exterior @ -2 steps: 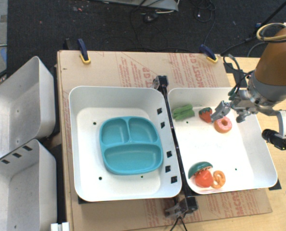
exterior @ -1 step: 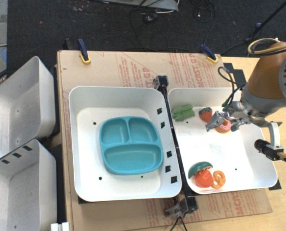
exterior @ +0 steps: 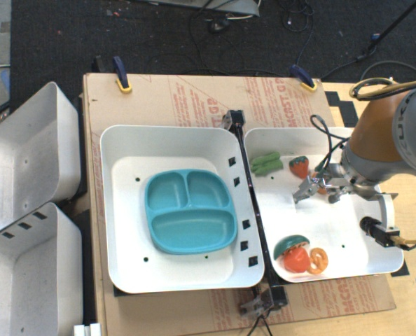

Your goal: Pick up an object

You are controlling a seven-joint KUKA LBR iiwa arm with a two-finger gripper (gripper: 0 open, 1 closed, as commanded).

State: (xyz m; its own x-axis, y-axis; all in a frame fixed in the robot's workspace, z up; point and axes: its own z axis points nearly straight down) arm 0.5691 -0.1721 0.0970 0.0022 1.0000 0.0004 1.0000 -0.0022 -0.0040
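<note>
1. A dark, cable-strewn floor is lying behind the surface, a brown board held by clamps that is carrying two shallow white bins side by side
2. The left bin is holding a teal divided plate; the right bin is holding the pickable things: a green toy vegetable near its far-left corner, a small red and green piece just beside it, and a cluster near the front rim made of a red tomato-like piece with a green cap touching an orange ring
3. The arm is reaching in from the right, and its gripper is hanging low over the middle of the right bin, fingers spread apart with nothing between them
4. The nearest candidate is looking like the red and green piece, just up and left of the fingertips, apart from them
5. To do this step well, I judge the gripper should be centring over a single item, straddling it before descending, so one finger is not nudging it away
6. The small piece is likely rolling or sliding easily on the smooth bin floor, so a slow closing is seeming wise
7. The front cluster is looking riskier, since two items are touching there
</note>
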